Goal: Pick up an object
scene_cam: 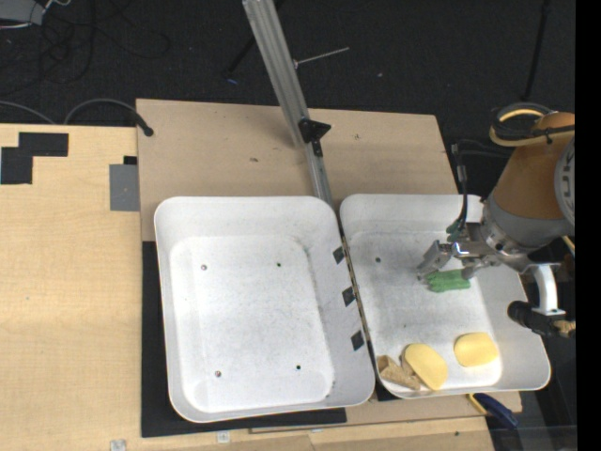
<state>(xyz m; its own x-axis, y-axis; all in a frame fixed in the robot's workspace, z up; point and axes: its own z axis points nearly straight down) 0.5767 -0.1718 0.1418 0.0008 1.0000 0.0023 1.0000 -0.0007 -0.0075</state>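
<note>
A small green block lies in the right bin, near its right side. My gripper hangs just over the block's upper left end, its grey fingers spread a little to either side of that end. I cannot see whether the fingers touch the block. Two yellow rounded objects rest near the front of the same bin. A tan, crumbly piece lies at the bin's front left corner beside the first yellow object.
The left bin sits alongside, separated by a ridge with black clips. A slanted metal rail rises behind the bins. The arm's orange band and grey wrist fill the right bin's right edge.
</note>
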